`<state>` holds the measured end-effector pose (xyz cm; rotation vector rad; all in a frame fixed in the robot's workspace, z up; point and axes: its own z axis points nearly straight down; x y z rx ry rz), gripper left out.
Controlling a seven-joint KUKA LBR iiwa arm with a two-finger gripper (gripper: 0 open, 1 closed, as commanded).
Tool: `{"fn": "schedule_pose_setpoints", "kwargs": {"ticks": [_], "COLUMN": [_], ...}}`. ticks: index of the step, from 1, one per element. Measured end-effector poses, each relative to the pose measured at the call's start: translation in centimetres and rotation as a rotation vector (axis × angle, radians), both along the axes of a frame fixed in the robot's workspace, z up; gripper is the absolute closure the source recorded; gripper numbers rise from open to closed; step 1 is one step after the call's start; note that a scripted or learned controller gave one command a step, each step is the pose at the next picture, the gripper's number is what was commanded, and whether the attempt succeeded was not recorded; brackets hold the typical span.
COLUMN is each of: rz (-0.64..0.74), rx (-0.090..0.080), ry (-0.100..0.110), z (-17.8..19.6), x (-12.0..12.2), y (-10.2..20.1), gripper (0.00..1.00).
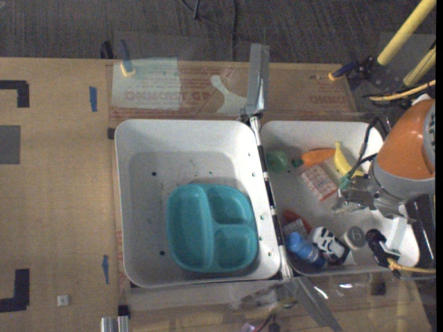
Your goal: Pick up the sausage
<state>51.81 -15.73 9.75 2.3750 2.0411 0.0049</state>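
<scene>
claw (349, 198) low in right bin (367, 131) near banana (341, 159) and carrot (317, 155); open or closed, cannot tell; teal tray (211, 228) in left bin (142, 185).

The counter (55, 185) looks like matt, pale wood or board. Both white bins (138, 151) read as smooth plastic with a faint sheen. The teal divided tray (208, 227) at lower centre is smooth, softly glossy plastic. The arm's orange band (412, 147) at right shines.
</scene>
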Motion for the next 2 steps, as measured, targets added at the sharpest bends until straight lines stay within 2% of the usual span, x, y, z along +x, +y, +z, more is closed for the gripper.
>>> {"fn": "schedule_pose_setpoints", "kwargs": {"ticks": [1,2], "rz": [-0.001,-0.009], "rx": [0.000,0.005], "ry": [0.000,0.009], "z": [0.0,1.4], "x": [0.0,3.2], "y": [0.0,-3.0], "gripper": [0.00,0.00]}}
